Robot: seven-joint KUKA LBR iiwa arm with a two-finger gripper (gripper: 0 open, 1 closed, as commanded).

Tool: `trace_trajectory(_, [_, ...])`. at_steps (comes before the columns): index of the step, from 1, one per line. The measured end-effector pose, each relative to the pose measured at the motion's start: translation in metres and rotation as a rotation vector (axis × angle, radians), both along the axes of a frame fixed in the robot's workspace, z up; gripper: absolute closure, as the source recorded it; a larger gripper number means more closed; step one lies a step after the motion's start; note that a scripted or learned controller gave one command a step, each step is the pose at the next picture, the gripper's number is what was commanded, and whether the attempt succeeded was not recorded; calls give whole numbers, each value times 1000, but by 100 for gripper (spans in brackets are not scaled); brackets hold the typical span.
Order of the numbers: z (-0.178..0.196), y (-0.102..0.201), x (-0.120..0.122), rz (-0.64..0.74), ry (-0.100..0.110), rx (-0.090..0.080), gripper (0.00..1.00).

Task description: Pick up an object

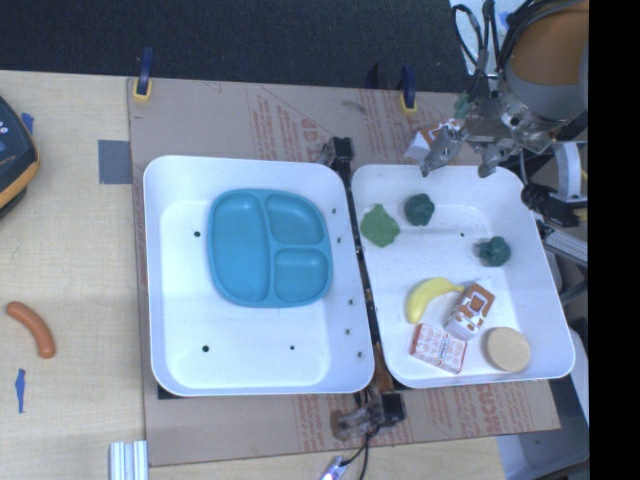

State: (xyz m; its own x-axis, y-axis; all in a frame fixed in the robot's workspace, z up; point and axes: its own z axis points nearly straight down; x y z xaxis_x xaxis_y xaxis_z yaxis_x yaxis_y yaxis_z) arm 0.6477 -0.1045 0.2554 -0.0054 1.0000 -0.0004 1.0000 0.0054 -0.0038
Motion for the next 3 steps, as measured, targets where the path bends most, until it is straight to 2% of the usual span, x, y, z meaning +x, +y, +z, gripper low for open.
trace_trajectory(1, [-80,-26,8,-1,1,-2,0])
trace_trajectory(2, [-131,-23,8,1,1,-1,0])
trace_trajectory(3, [-120,-24,9,2,1,-2,100])
